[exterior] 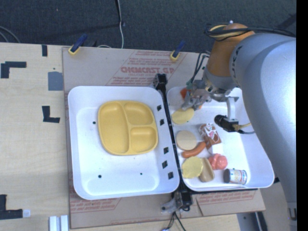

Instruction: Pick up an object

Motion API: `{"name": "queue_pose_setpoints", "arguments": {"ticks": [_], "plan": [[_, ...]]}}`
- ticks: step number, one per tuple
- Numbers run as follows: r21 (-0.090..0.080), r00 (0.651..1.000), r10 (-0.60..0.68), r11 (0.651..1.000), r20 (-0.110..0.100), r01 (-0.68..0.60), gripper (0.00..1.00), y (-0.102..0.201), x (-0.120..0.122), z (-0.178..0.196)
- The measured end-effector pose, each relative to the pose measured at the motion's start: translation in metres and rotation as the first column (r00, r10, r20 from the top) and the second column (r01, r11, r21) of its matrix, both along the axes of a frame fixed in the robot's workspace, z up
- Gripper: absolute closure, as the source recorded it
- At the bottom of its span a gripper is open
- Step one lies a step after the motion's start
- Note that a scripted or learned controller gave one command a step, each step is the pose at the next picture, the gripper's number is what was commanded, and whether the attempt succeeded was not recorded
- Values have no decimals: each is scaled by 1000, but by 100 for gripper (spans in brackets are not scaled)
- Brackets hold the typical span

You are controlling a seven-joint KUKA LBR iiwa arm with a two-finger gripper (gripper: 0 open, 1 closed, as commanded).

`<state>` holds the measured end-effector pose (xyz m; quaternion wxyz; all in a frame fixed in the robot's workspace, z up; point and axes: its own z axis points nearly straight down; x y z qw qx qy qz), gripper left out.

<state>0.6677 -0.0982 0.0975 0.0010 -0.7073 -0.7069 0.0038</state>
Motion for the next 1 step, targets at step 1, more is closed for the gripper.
{"name": "queue_pose_setpoints", "arguments": {"ticks": [1], "plan": [[3, 1000, 1, 1000, -7, -1, 0, 2, -2, -4]]}}
